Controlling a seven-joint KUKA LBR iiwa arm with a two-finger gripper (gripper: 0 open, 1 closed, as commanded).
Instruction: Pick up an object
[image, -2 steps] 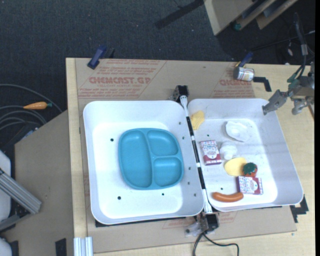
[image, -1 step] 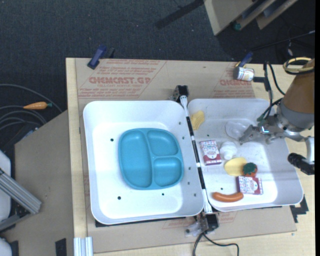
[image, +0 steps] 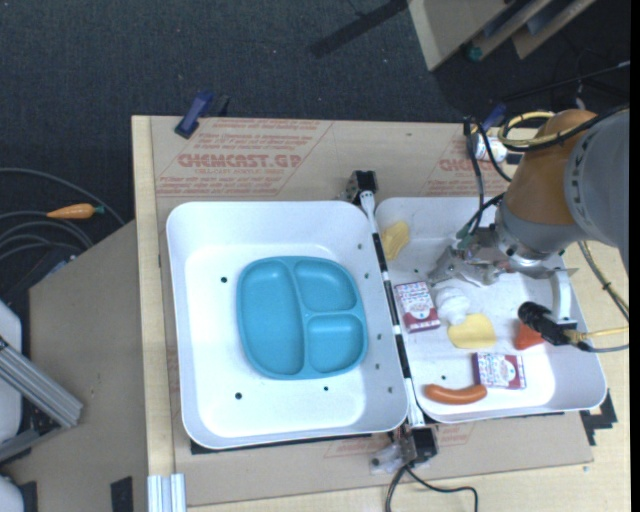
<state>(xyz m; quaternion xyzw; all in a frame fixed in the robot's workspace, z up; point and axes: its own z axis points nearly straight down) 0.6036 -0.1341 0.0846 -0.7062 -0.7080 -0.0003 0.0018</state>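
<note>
Where it lies, sausage (image: 455, 393) runs left-right (flat)

In the right bin (image: 590, 385) you see several small objects. A red and white carton (image: 416, 306) lies flat near the left wall. A second one (image: 500, 370) lies closer to the front. Between them rests a yellow piece (image: 471, 331). A hot dog (image: 455, 394) lies along the front edge. Another yellow piece (image: 397, 238) leans in the back left corner. A small white object (image: 453, 302) sits just beside the first carton.

The arm (image: 560, 190) reaches in, gripper (image: 462, 262) lowered leftward.
</note>
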